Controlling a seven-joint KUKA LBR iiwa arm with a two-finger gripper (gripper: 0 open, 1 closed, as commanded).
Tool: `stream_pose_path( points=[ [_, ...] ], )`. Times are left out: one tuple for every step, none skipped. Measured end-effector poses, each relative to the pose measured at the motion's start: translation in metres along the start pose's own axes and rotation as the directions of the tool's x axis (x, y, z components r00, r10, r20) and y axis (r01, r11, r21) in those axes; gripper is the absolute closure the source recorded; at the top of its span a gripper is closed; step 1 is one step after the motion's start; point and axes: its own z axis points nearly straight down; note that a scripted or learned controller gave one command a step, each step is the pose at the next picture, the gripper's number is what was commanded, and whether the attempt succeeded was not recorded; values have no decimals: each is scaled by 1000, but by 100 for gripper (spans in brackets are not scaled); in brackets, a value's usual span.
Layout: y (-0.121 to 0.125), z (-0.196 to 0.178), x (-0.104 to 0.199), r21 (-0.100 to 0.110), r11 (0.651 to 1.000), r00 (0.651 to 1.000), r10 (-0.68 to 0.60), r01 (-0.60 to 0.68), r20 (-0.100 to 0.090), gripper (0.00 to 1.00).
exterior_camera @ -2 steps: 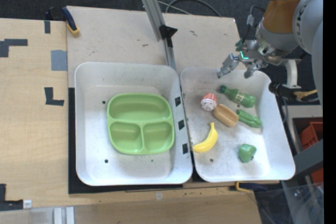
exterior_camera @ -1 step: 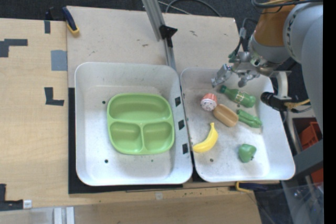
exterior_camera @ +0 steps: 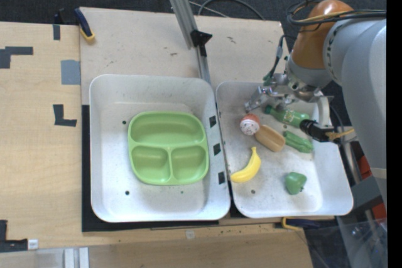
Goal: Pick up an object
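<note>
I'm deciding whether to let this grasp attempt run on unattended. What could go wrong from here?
The gripper sits low at the right bin's far end, beside the green bottle, the round red-and-white toy and the tan piece. These lie close together, so it may nudge or catch a neighbour instead of grasping one cleanly. The bin's far wall may also crowd it.

Light is even and fairly bright, falling from above; the white bins [exterior_camera: 100, 135] glare mildly along their rims; shadows are soft and short, pooling under the green tray [exterior_camera: 168, 147] and the banana [exterior_camera: 247, 167]; the dark floor beyond the surface [exterior_camera: 38, 154] loses detail; focus is slightly soft throughout, with coarse grain; edges stay straight.
</note>
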Motion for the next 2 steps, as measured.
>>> stream_pose_path(
  points=[
    [6, 12, -1, -25, 1000, 1000, -2, 2, 8, 0],
    [7, 1, 0, -27, 1000, 1000, -4, 4, 8, 100]
  ],
)
